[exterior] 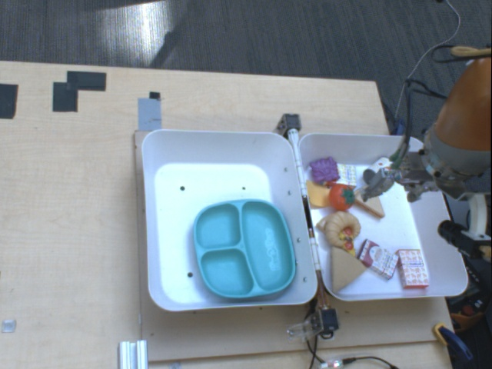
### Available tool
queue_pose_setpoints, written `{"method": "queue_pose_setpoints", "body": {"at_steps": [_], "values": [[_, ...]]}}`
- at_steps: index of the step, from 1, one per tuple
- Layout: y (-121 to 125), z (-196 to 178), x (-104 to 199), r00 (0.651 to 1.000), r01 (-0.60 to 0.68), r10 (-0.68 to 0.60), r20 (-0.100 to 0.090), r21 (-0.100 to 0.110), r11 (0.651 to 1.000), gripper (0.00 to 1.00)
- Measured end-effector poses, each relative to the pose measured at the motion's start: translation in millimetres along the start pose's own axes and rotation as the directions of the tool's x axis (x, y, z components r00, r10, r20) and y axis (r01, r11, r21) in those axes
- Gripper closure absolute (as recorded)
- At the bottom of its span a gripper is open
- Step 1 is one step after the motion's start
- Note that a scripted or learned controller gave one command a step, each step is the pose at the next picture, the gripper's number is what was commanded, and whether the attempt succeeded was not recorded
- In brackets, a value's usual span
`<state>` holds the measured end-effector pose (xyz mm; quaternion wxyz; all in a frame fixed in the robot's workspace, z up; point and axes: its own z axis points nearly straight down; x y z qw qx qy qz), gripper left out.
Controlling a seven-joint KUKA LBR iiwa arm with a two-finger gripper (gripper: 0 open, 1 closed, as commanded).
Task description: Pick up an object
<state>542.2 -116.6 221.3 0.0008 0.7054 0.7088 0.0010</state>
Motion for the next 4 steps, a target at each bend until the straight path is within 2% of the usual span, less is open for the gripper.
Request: {"method": "queue_pose_setpoints", "body": {"at_steps": [1,2,3,4], "values": [[7,123,9,1.0,-0.004,0.004,0.002,-0.01,1.0,0.0],[8,112,11,1.0,-0.002,0.002,0.0,-0.011,1.0,1.0],[8,112,11,1.0,-0.001,0.001,0.0,-0.011,1.0,0.0],[9,102,11,1.0,0.0,0.0,0.0,-0.014,1.0,1.0]]}}
